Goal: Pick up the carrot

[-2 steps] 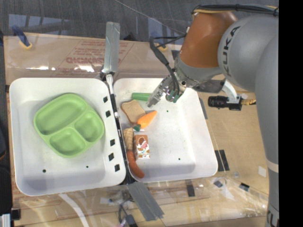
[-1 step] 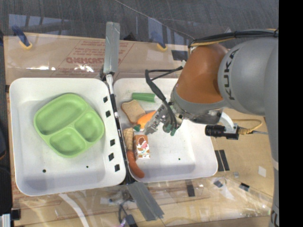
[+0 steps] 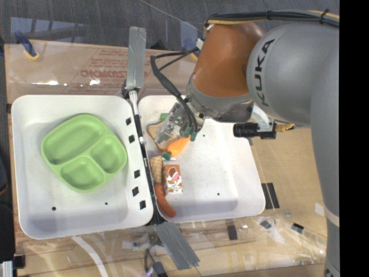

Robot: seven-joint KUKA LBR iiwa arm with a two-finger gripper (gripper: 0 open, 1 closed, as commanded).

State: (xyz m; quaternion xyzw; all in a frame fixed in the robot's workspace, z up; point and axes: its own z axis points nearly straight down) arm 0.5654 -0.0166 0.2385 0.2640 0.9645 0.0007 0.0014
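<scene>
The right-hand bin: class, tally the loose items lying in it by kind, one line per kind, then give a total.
Carrot, by the claw: 1
Small printed carton: 1
Sausage: 1
Bread-like piece: 1
Total: 4
One more item under the claw is too hidden to name.

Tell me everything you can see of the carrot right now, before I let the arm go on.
The carrot is a small orange toy, smooth and plastic-looking, with a green bit at its upper right end. It lies tilted in the right bin, near that bin's left wall, its thicker end pointing lower left. The pincer sits right over its upper end, partly covering it; whether it grips the carrot cannot be told. Below it lie a small printed box and a bread-like piece, close to the carrot.
</scene>
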